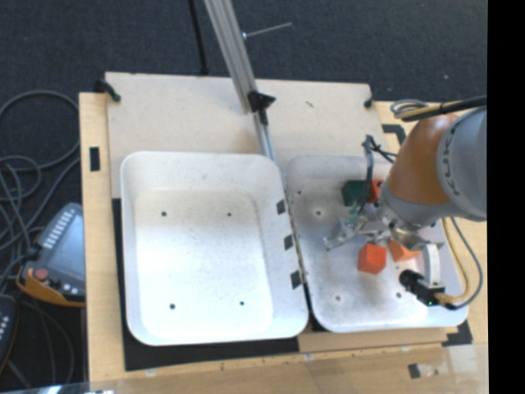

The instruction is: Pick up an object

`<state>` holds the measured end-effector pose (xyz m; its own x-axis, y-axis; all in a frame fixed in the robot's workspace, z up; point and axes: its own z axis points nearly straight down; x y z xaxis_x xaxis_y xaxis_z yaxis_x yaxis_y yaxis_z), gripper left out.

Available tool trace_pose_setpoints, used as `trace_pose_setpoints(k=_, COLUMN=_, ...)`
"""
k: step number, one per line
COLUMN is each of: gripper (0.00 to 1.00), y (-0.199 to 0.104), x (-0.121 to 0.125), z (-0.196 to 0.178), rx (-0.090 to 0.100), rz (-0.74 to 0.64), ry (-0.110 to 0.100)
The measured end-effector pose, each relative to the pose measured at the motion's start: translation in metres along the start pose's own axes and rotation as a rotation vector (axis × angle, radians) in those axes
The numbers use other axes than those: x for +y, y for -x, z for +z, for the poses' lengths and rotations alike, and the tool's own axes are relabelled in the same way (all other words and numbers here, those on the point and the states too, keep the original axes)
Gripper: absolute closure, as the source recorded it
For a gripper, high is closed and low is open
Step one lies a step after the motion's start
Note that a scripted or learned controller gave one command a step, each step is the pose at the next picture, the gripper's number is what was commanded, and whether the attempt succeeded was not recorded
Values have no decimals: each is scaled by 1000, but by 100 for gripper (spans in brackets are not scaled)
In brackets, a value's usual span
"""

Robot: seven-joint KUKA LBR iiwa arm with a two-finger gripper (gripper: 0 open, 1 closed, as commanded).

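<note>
Set high above the table (205,105), fixed, looking down at a slant. Far enough to take in both white bins, left bin (205,249) and right bin (328,290), plus surrounding dark floor (82,31).

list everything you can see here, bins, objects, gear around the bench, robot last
bins: 2, white, side by side on the bench
orange block: 1, orange, right bin, near the arm
green object: 1, dark green, right bin, far side, partly under the arm
clear object: 1, see-through, right bin, middle; shape unclear
bench: 1, tan board
metal rail: 1, grey, slanting from the top edge down to between the bins
handheld controller: 1, grey and orange, floor left of the bench
cables: several, black, floor at left
arm: 1, grey with orange band, over the right bin
pincer: 1, low over the right bin, beside the orange block
</note>
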<state>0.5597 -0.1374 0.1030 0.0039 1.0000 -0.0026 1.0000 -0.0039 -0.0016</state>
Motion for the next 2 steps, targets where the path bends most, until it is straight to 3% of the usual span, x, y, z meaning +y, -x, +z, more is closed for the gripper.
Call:
trace_pose_setpoints(k=1, gripper=0, y=-8, x=-46, z=5, rx=1, rz=-2, ry=5)
trace_pose_setpoints(k=2, gripper=0, y=32, x=-75, z=5, rx=-1, rz=0, ry=5)
